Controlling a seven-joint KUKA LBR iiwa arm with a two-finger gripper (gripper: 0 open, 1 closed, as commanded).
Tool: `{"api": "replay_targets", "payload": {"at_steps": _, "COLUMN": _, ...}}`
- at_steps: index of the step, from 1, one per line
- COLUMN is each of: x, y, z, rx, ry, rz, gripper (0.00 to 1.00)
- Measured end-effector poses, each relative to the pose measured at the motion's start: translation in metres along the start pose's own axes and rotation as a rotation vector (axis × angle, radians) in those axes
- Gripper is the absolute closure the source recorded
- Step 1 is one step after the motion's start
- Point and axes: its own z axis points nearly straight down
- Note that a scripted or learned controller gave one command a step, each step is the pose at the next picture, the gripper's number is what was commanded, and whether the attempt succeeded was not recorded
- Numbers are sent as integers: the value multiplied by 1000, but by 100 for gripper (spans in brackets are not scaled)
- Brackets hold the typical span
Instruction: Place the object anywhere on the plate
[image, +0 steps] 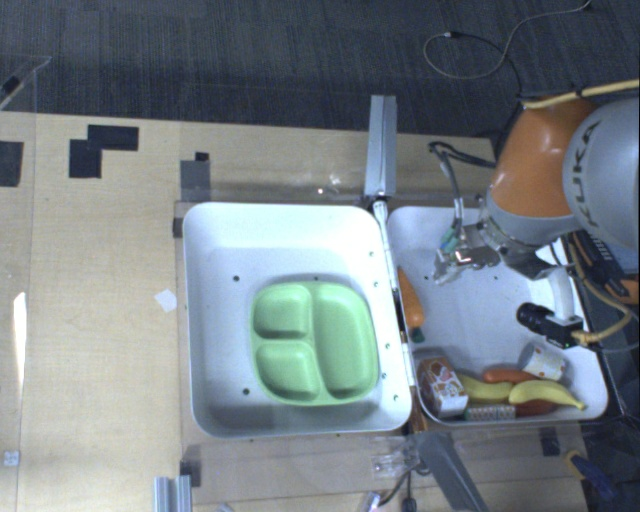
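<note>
Claw (458, 254) over right bin (470, 330), open/shut unclear. Banana (545, 393) looks soft, light; grab mid-body, then onto green plate (315, 340).

Grey arm (560, 170) reaches in from right, orange-banded wrist bent down-left.

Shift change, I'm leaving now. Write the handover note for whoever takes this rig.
Claw: hovering over the upper part of the right bin; whether it is open or shut cannot be told, and nothing is seen in it.
Green plate: in the left bin, nothing on it.
Objects: carrot against the right bin's left wall; banana, snack packet and other toy food along its bottom edge.
Done: nothing placed.
Left: pick an object, set it on the plate.
</note>
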Motion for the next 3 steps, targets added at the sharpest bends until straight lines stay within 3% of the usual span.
{"api": "replay_targets", "payload": {"at_steps": 1, "x": -14, "y": -58, "z": -33, "rx": -2, "ry": -1, "rz": -275, "gripper": 100}}
{"api": "replay_targets", "payload": {"at_steps": 2, "x": 17, "y": -54, "z": -112, "rx": -5, "ry": -3, "rz": -506, "gripper": 100}}
{"api": "replay_targets", "payload": {"at_steps": 3, "x": 12, "y": 43, "z": -49, "rx": -2, "ry": -1, "rz": -378, "gripper": 100}}
